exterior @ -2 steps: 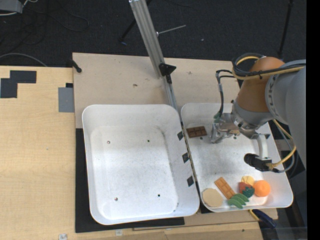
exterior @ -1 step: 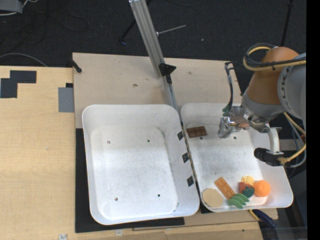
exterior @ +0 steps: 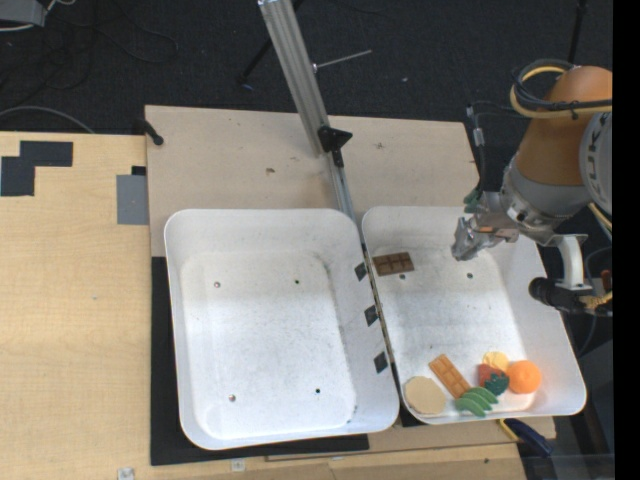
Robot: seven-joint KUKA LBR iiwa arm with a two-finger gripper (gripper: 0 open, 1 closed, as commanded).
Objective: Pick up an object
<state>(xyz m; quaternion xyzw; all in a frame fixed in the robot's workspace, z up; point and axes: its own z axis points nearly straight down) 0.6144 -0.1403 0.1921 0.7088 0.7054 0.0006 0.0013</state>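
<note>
Arm (exterior: 555, 148) angled down, jaws over right bin (exterior: 560, 368) far edge.

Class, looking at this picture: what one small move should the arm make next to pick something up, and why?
Probably shift the pincer left and lower it over the flat brown chocolate-bar piece. The pincer hangs above the right white bin, and that piece lies alone and nearest, while the other toys crowd the near corner.

You cannot resolve the gripper (exterior: 468, 240) fingertips. The arm (exterior: 560, 138) is cut off at the right edge. The green item (exterior: 478, 400) overlaps neighbouring pieces.
</note>
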